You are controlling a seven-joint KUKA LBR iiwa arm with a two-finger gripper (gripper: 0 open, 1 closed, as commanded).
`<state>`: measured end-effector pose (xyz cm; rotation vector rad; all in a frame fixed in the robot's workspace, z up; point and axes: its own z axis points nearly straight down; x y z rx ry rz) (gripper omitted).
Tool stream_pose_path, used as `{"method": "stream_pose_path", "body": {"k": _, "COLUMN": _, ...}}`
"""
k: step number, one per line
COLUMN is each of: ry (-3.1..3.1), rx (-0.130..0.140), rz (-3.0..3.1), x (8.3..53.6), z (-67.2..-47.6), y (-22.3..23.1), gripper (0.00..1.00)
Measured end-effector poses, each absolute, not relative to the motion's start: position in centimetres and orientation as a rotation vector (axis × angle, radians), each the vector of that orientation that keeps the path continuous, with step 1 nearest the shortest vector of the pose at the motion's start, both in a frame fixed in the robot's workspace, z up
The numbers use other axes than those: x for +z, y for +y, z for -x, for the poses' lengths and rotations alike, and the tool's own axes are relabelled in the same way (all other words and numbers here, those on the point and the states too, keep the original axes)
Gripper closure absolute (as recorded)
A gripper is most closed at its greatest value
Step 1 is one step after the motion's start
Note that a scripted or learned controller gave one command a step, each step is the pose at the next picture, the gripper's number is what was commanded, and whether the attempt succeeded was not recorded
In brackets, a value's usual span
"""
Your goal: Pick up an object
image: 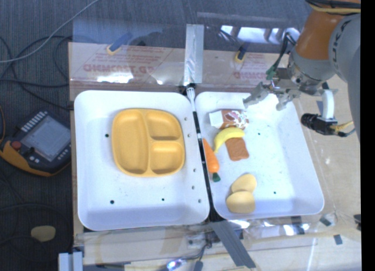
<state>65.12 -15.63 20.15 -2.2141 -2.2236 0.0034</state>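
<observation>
A dark grey carpeted floor with loose cables surrounds the surface, which carries two shallow white bins side by side under a sheet of cardboard-coloured backing. The left bin holds a yellow divided plate lying flat near its middle. The right bin holds the loose items: a banana curving beside a small white packet with a red print, a brown rectangular piece touching the banana's lower side, an orange carrot lying along the bin's left wall, and two pale yellow rounded pieces close together near the front edge. The grey arm with its orange band reaches in from the right, and the pincer hangs over the back right part of the right bin, its two fingers spread apart with nothing between them, well clear of the banana and packet. A handheld controller lies on the floor to the left.
</observation>
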Motion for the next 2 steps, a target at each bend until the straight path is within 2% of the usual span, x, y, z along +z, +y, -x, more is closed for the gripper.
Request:
{"method": "stream_pose_path", "body": {"k": 1, "ry": -2.473, "rx": -0.014, "rz": 1.959, "x": 11.2, "z": -63.5, "y": -14.8, "gripper": 0.0}}
{"method": "stream_pose_path", "body": {"k": 2, "ry": -2.703, "rx": -0.005, "rz": 1.61, "x": 9.7, "z": -57.4, "y": -9.9, "gripper": 0.0}}
